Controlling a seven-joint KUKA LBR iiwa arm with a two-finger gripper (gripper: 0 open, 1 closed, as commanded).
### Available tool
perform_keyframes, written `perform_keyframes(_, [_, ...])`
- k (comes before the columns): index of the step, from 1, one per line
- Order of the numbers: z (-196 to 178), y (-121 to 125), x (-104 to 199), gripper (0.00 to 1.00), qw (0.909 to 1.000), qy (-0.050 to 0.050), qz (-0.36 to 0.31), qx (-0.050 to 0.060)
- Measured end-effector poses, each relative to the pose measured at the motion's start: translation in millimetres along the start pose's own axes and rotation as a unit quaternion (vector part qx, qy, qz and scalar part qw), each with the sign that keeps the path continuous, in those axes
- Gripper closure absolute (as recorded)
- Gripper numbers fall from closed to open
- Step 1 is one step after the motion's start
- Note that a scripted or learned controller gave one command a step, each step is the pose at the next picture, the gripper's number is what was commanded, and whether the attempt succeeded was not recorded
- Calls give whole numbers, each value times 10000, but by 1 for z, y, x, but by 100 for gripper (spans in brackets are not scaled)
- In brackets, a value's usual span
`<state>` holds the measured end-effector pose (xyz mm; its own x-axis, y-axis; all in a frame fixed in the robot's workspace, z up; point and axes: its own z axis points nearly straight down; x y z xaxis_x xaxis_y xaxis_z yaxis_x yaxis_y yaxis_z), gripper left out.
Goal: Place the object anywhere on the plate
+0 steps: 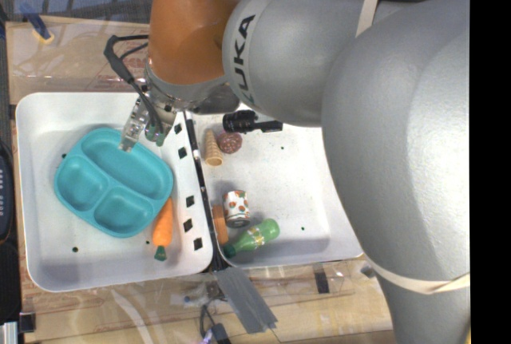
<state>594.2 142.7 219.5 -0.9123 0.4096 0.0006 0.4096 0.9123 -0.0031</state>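
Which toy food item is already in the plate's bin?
The orange carrot, lying beside the teal plate in the left bin. The others sit in the right bin.

The arm (351, 95) covers the right bin's (307, 235) far and right portions. A second carrot (219, 223) lies partly hidden behind the bin wall. The can's (236, 208) label is illegible.

**Robot arm over two white bins**

The gripper (136, 129) hangs over the teal plate's (113, 183) upper edge in the left bin (40, 175). A carrot (163, 229) lies beside the plate. The right bin (303, 191) holds an ice-cream cone (211, 148), can (236, 208) and green bottle (254, 236).
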Motion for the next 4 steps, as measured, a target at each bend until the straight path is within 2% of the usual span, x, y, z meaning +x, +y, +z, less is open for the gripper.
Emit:
perform_keyframes(1, [-55, 35, 60, 100, 10000, -13, 54, -25])
perform_keyframes(2, [28, -9, 121, 100, 9722, 21, -2343, 4])
perform_keyframes(3, [-70, -117, 36, 100, 9984, -25, -569, -14])
perform_keyframes(4, [6, -148, 60, 100, 9734, 16, -2289, -8])
